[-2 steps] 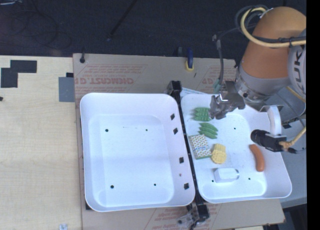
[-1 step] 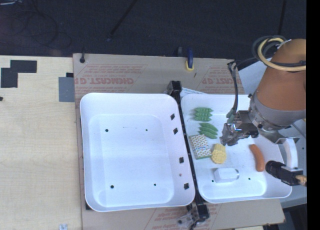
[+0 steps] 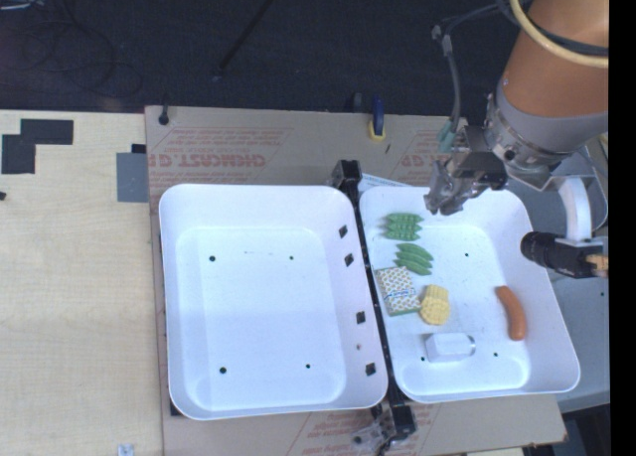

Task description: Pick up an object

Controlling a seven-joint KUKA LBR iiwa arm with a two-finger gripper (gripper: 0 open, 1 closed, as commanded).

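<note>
- The pincer point(image 3: 449, 204) hangs over the far left corner of the right bin point(image 3: 542, 245), its dark tips pointing down just beyond the green things.
- From here I cannot tell whether it is apart or together; nothing shows between its tips.
- Nearest to it lies a green ridged piece point(image 3: 402, 227), with a green pea pod point(image 3: 414, 259) just nearer to me.
- Nearer still, a checked block point(image 3: 397, 288) lies touching a yellow corn piece point(image 3: 434, 305) on its right.
- A white block point(image 3: 449, 346) lies near the bin's near wall.
- An orange sausage point(image 3: 513, 313) lies well apart, toward the right.
- The left bin point(image 3: 189, 245) sits beside it on the desk point(image 3: 70, 295).
</note>
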